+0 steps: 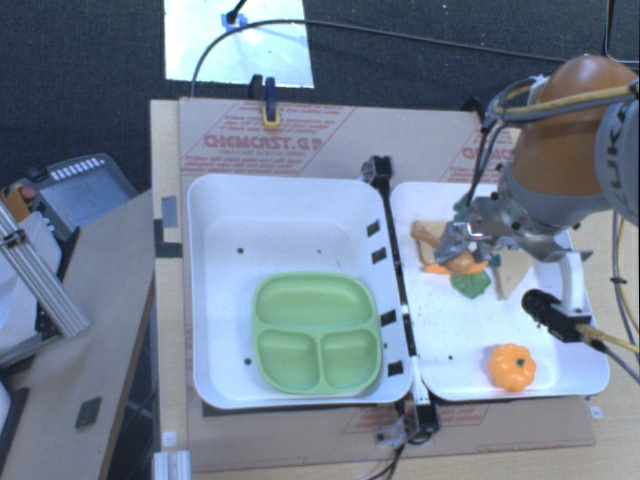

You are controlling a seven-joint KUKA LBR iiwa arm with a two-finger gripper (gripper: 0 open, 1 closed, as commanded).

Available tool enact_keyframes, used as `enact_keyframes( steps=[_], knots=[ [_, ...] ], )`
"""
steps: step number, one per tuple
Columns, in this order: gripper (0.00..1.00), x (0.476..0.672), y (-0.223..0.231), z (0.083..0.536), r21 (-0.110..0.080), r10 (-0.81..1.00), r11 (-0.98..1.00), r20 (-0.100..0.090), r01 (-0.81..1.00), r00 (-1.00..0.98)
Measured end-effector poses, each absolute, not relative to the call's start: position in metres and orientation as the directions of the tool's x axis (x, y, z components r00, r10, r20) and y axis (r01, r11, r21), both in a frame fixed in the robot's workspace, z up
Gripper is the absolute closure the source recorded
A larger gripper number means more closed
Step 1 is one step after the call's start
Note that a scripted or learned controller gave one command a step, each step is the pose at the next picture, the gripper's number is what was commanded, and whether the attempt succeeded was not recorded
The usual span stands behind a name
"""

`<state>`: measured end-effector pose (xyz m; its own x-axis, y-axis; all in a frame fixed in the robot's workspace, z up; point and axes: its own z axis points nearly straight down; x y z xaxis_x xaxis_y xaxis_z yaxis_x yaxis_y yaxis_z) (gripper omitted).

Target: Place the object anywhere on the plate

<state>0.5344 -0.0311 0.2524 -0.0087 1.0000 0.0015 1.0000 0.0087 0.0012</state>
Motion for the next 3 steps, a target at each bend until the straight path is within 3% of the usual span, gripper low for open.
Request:
enact_keyframes(
  steps=[2, 3],
  knots=[
    [1.0, 0.525, 0.083, 0.23, 0.0, 1.0, 0.01, 0.002, 1.0, -0.01],
    [1.0, 0.53, 0.138, 0.218, 0.001, 1.0, 0.008, 0.001, 1.0, -0.008]
  ],
)
